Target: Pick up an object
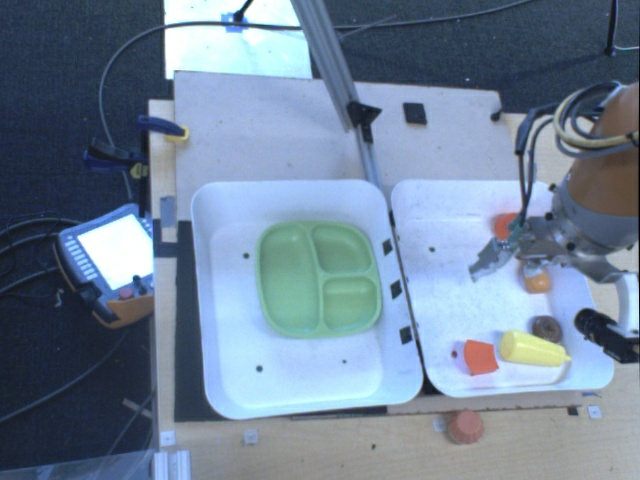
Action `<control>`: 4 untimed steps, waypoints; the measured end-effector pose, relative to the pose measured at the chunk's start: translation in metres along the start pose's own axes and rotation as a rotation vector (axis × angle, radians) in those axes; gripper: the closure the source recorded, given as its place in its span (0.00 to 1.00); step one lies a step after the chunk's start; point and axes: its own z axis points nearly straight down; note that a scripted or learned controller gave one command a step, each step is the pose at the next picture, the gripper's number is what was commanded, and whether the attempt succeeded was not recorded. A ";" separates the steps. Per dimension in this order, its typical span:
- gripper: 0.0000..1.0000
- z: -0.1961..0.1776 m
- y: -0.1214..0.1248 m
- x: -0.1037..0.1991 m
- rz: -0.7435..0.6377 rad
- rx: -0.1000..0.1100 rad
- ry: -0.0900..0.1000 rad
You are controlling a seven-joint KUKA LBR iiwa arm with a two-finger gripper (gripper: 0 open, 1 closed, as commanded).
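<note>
The right bin (440,218) holds several small objects. A yellow piece (533,349) lies near its front edge, with a red-orange block (480,357) to its left and a brown ring (546,327) just behind it. My gripper (508,261) hangs over the bin's right half. A small orange piece (538,282) sits right below it, and a red-orange piece (505,224) shows partly behind it. I see nothing held in the gripper.
The left bin (220,268) carries a green divided plate (318,278). A reddish round thing (464,426) lies on the bench in front of the right bin. A metal pole (335,58) slants across the back. A handheld pendant (108,263) rests at far left.
</note>
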 end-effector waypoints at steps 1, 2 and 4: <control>0.00 0.062 0.001 0.003 0.003 0.005 0.001; 0.00 0.122 0.005 0.011 0.003 0.005 0.001; 1.00 0.151 0.009 0.010 0.003 -0.012 -0.003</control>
